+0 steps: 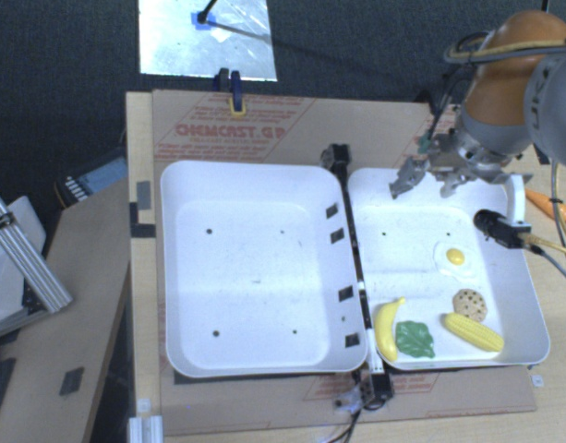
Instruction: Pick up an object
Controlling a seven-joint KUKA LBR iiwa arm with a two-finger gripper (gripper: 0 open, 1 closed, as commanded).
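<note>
Cardboard-covered bench is carrying two white bins, and the gripper point(426, 179) is hovering spread and unloaded over the right bin's point(393, 247) far edge, well apart from the banana point(387, 329), corn point(474, 332), cookie point(468, 302) and egg point(453, 257), risking an empty grab.

Red block lettering reading "CHEMCAST GP" is showing on the brown protective sheet point(264, 123) lying under the bins, along its far edge. Fainter red print is running beside it and along the near edge, too small to read.
</note>
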